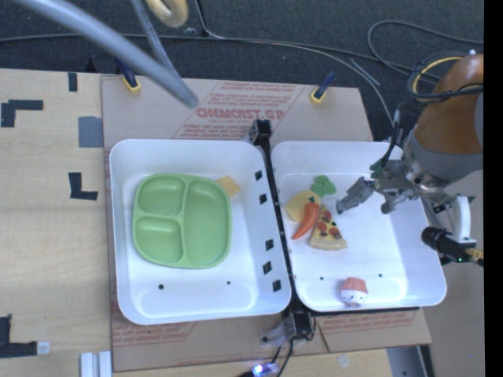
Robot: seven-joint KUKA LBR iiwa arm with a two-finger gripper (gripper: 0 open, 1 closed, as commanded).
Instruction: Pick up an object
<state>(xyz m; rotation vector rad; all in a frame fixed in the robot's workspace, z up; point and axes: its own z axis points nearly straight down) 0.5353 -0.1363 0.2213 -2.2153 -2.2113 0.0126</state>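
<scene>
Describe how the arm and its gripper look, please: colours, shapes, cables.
The arm is thick and rounded, grey with an orange band near its top. A yellow cable loops beside the band. The gripper is dark metal with two thin fingers, and small green parts sit at its base.

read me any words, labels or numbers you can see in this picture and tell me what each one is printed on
"CHEMCAST GP": red print, upside down, on the brown cardboard sheet under the two shallow white bins.
Smaller red lines around it on the same sheet: too blurred to read.
More red print on the sheet's front edge: too small to read.
</scene>
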